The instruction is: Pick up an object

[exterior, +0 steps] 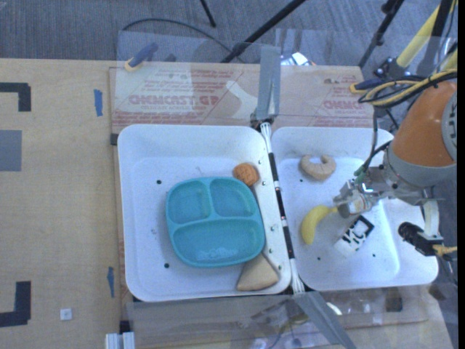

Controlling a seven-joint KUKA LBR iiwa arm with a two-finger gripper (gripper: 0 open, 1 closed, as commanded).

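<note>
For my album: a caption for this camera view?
Gripper poised beside yellow plastic banana in right white bin; teal divided plate left.

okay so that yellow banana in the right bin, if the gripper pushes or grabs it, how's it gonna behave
The banana looks like a smooth toy, probably stiff and light. Its curve may make it pivot or slide on the right bin floor rather than roll. The gripper sits at its upper end.

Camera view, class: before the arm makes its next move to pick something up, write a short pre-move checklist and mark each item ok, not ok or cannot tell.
1. Hand is over the right bin: ok.
2. A target lies close: the banana is just beside the hand: ok.
3. Something is already held in the hand: cannot tell.
4. Banana is apart from the doughnut: ok.
5. The white box lies close beside the banana, crowding the approach: not ok.
</note>
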